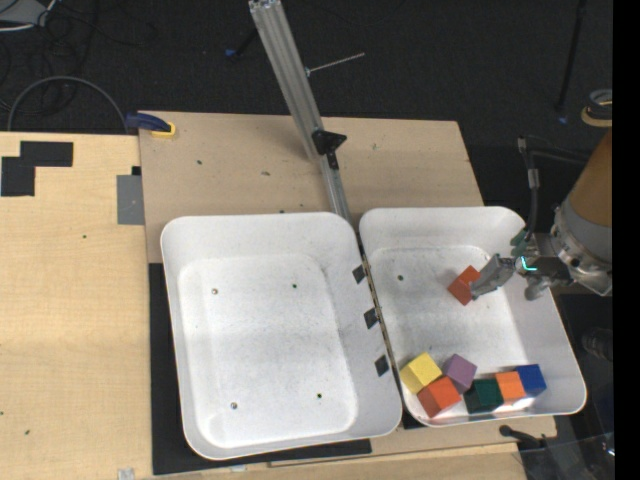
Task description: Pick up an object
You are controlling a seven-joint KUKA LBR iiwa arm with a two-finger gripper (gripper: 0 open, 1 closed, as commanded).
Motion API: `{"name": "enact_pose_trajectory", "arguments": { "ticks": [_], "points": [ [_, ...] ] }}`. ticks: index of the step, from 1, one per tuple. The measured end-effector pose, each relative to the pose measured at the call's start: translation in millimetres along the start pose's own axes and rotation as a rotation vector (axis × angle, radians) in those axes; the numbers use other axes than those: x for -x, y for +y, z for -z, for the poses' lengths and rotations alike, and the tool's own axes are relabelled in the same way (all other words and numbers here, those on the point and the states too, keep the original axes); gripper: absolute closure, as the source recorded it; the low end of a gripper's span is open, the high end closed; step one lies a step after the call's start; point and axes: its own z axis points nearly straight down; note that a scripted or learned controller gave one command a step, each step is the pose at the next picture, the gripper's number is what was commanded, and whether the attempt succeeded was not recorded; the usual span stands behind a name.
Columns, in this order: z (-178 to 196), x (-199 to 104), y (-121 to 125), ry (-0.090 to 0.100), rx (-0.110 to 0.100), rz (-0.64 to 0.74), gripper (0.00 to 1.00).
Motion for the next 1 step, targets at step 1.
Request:
{"name": "enact_pose_trajectory", "arguments": {
  "ticks": [1],
  "points": [
    [0.0, 0.0, 0.0, 0.0, 0.0, -0.001, 0.0]
  ]
}}
